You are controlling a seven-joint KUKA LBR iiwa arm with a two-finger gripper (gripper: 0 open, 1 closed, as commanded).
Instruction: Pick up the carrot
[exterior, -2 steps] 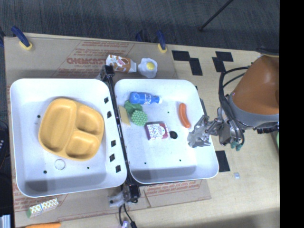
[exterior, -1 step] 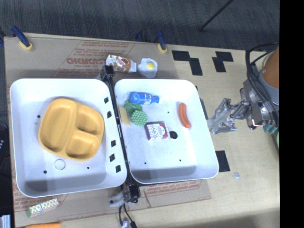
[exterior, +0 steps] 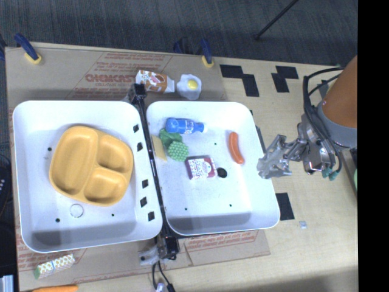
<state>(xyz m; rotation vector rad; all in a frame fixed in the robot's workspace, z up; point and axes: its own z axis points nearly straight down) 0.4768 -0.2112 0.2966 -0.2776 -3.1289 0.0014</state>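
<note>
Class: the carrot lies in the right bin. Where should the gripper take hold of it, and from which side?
Probably at the middle of the carrot, coming straight down. It lies flat and slim, running roughly up and down the view, so closing across its narrow width suits it. The gripper sits just outside the bin's right rim.

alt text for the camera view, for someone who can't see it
An orange carrot lies in the right white bin beside a blue bottle and a green toy, with the robot's pincer just outside the bin's right rim. The left bin holds a yellow divided tray.
</note>
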